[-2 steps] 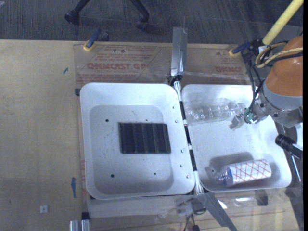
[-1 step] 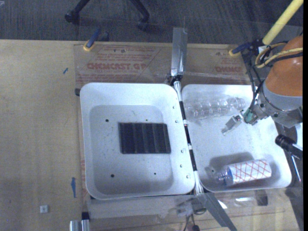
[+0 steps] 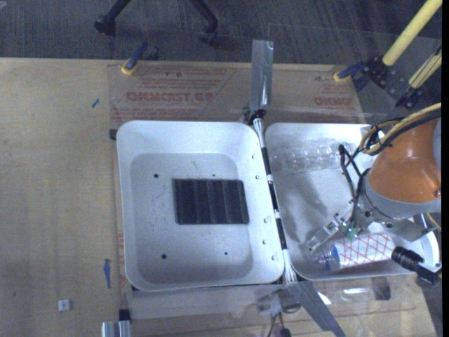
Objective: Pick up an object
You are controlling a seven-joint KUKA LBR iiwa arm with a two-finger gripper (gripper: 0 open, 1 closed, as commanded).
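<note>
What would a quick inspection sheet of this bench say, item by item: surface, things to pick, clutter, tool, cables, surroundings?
Surface: tan bench bearing two shallow white bins, left bin and right bin, side by side.
Job's things: clear plastic bottle lying near the right bin's far edge; red-and-white checked item at its near edge; dark ribbed rectangle in the left bin's middle.
Clutter: small blue marks on the bench.
Tool: tool low over the right bin, beside the checked item; too blurred to judge further.
Cables: dark cables looping beside the orange band.
Surroundings: dark carpet, chair base, yellow pole.
</note>
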